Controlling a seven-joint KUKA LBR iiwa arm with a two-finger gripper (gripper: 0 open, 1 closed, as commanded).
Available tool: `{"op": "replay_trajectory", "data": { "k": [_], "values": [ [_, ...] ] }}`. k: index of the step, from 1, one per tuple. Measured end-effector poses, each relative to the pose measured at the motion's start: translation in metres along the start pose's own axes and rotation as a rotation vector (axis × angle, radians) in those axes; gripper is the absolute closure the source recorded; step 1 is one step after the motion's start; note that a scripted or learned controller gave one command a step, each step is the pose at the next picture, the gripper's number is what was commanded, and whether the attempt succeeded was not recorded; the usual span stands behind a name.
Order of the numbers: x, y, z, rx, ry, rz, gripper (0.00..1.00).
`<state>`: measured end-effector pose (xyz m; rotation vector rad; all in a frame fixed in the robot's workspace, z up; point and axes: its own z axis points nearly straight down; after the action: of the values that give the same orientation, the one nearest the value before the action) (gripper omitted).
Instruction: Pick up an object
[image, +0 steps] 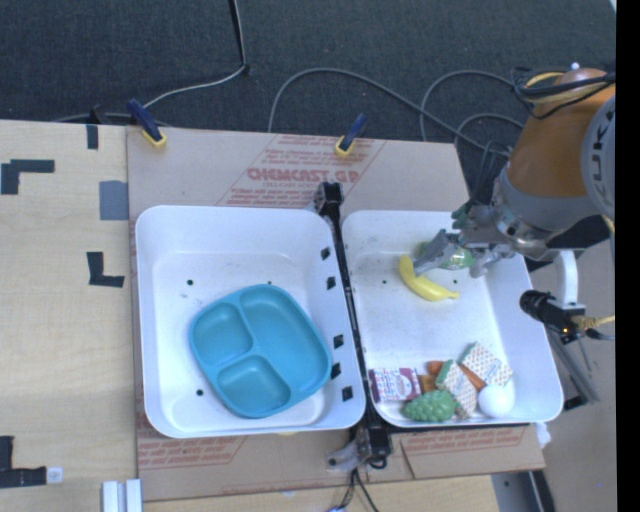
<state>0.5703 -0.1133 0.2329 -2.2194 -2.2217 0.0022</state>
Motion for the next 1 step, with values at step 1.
{"op": "replay_trajectory", "data": {
  "k": [1],
  "values": [
    [0.0058,0.0445,0.0631,0.001,0.0,0.0,0.0]
  ]
}}
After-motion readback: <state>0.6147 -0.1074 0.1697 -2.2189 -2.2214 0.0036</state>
